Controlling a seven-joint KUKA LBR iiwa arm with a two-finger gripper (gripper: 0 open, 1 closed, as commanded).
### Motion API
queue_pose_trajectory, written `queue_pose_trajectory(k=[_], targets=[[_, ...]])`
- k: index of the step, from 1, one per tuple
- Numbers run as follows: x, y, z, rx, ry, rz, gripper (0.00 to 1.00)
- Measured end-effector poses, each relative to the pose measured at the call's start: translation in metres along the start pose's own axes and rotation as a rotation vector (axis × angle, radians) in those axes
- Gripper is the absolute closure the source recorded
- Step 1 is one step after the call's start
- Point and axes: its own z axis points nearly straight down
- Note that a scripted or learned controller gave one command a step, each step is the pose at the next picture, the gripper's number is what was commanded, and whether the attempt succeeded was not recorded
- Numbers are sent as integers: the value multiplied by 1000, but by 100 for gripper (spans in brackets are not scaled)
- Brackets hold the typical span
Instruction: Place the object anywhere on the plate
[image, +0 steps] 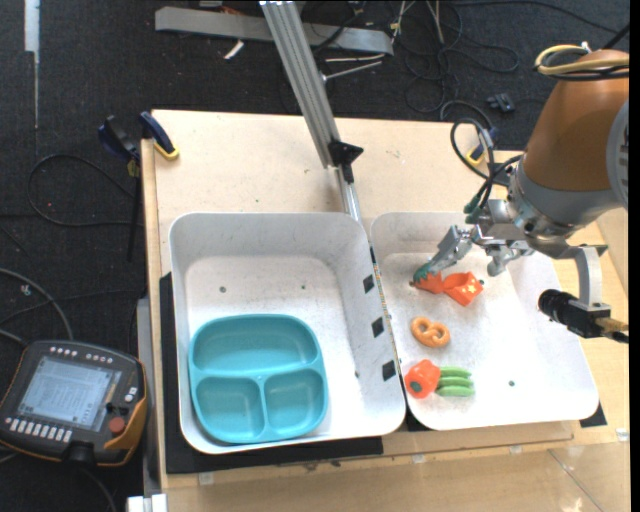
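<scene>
Two white bins sit side by side on the bench, and the action is all on the right-hand one. The left bin (200, 250) carries the plate (258, 377), a light blue tray split into three compartments, lying toward the near edge. Over in the right bin (540, 370) there are three small things: an orange carrot-like toy (452, 286) with a green end near the far side, a pretzel (430, 331) just nearer than that, and an orange-and-green pepper-and-pod piece (437, 380) close to the near rim. The arm (575, 130) reaches in from the right, orange band above the wrist, and the gripper (455, 255) hangs low over the carrot-like toy, right at its green end. From here I cannot tell how the pincer stands; the metal parts overlap the toy and I can't make out whether anything is caught in it. The toy looks to be lying on the bin floor, well apart from the plate. A teach pendant (65, 400) lies on the floor at the left.
</scene>
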Motion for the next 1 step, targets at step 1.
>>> queue_pose_trajectory(k=[1], targets=[[-5, -2, 0, 2, -3, 8, 0]])
